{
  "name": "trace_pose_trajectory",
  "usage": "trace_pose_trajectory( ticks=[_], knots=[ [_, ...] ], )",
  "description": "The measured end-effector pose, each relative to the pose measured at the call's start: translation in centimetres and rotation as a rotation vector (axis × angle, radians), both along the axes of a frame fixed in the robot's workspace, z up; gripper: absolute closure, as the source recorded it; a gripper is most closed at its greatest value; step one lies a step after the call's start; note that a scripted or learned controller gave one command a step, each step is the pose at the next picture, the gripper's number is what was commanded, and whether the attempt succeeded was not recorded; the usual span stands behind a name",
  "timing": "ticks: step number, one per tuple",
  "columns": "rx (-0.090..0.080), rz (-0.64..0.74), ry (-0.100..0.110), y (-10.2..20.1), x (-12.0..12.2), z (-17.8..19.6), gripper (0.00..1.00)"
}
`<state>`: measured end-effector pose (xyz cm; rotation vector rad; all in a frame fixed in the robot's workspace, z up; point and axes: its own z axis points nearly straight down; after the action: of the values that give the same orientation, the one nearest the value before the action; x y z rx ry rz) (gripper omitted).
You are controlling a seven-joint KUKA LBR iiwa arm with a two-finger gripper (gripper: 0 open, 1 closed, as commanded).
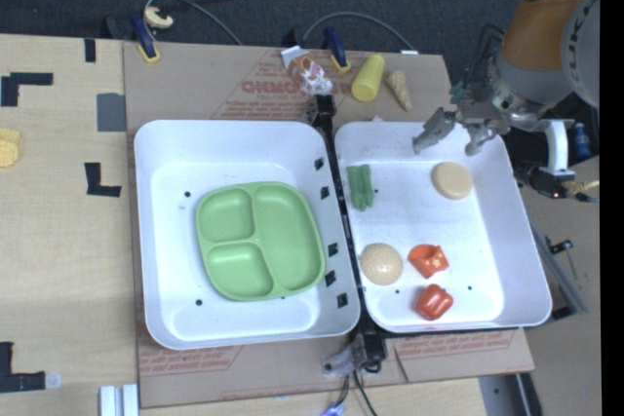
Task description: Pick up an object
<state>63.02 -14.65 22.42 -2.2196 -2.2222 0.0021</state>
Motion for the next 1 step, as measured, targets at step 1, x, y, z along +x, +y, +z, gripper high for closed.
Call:
trace_pose_trajectory(
  ticks=[1],
  knots=[
    [0.001,-0.001,0.002,-0.46,-6.15,-9.25,0.0]
  ],
)
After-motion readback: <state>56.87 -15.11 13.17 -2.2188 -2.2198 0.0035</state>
